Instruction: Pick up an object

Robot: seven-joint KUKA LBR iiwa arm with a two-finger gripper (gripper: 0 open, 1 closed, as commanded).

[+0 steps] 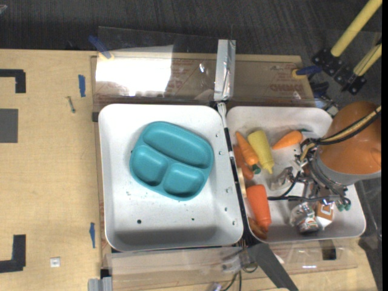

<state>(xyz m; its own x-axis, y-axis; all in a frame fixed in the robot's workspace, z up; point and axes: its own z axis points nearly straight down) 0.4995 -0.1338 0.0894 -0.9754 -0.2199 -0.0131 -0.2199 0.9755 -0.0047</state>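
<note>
The right white bin (354, 223) holds several small items. A yellow bottle (259, 149) lies beside a long orange piece (245, 153) near the bin's left wall. An orange carrot (288, 139) rests toward the back. A stubby orange-red cylinder (259, 204) lies at the front left. A crumpled silver and white item (307, 217) sits at the front. My gripper (306, 190) hangs low inside this bin, just above and behind the crumpled item, under the arm's orange band (354, 141). Wires and the wrist hide its tips.
The left white bin (115, 162) carries a teal divided plate (171, 159). A metal divider strip (224, 71) stands behind the gap between the bins. A small grey object (281, 177) lies mid-bin on the right. Yellow-poled equipment (357, 23) stands at the back right.
</note>
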